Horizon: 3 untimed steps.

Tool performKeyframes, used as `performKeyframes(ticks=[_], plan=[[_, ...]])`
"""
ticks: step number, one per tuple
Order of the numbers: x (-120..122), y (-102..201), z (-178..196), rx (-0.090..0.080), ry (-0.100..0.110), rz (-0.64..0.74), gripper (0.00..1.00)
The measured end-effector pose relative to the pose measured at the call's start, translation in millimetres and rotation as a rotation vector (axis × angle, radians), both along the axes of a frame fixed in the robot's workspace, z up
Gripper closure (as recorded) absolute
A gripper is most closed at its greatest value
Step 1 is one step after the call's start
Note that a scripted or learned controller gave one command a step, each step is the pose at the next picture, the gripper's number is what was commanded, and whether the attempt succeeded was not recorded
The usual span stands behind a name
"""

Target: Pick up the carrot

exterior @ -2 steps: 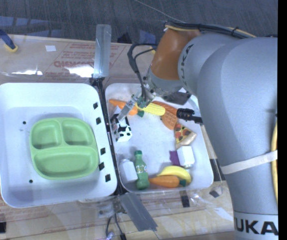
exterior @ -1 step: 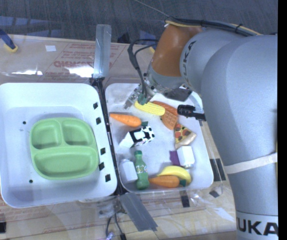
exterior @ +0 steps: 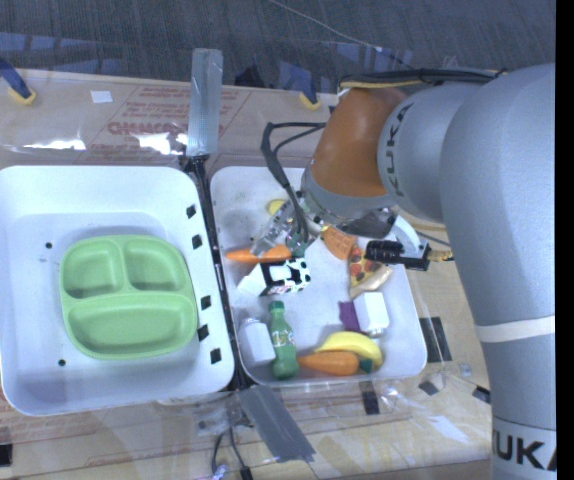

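Right bin (exterior: 407, 313): carrot (exterior: 257, 256), banana (exterior: 350, 344), green bottle (exterior: 282, 340)

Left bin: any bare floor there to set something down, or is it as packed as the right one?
Left bin has bare floor all round the green tray, widest between tray and far wall. Right bin is crowded: carrot by the tool, bottle, banana and pizza slice. A small bare patch lies between bottle and pizza slice.
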<state>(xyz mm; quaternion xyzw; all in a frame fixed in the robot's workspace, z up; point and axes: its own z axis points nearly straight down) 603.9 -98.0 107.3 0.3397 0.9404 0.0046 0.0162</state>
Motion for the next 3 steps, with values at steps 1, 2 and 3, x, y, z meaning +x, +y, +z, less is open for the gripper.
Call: performKeyframes(ticks=[1, 2, 3], plan=[[2, 1, 11, -0.001, -0.003, 0.008, 1.0], [-19, 69, 87, 0.012, 0.029, -0.436, 1.0], [-48, -27, 15, 0.012, 0.012, -0.381, 1.0]])
